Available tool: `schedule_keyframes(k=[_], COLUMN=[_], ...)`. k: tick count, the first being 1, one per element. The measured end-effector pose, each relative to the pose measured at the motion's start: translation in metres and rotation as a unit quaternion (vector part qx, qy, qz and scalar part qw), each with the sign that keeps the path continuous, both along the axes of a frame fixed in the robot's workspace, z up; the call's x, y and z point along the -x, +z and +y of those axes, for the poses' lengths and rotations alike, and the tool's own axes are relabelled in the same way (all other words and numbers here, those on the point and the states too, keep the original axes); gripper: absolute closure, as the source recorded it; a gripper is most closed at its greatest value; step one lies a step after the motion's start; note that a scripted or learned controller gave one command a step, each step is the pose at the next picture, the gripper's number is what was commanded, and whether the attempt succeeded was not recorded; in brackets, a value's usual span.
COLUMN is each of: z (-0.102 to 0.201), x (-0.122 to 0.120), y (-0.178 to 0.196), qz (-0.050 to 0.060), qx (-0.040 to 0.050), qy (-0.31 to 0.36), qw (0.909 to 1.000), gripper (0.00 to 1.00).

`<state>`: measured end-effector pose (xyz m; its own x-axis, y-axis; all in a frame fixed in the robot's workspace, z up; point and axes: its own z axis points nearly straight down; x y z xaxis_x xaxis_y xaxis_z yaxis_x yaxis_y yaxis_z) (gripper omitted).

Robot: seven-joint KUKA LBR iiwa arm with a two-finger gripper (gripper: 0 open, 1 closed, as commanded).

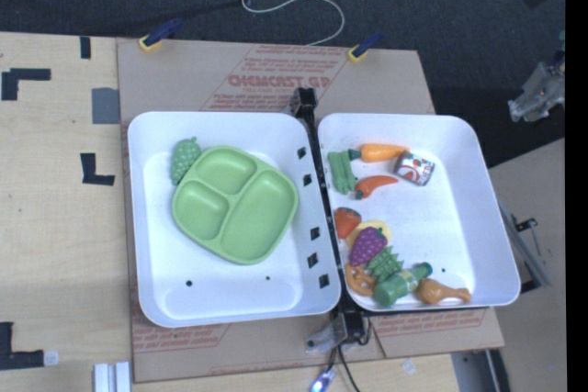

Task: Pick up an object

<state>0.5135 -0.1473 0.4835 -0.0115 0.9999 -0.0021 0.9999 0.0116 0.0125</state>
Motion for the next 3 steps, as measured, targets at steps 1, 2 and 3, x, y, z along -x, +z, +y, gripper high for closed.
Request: schedule_keyframes(k=[1, 2, 3], z=[-0.048, -0.078, -0.077], x=[0.015, 0.031, 0.03], y=[-0.018, -0.06, -0.061], qz=[0.007, 0.008, 0.006], qx=[-0.0002, -0.0007, -0.0002], qy=[-0.007, -0.007, -0.006], qw=[1.0, 0.9999, 1.0], gripper=[1.0, 1.0, 1.0])
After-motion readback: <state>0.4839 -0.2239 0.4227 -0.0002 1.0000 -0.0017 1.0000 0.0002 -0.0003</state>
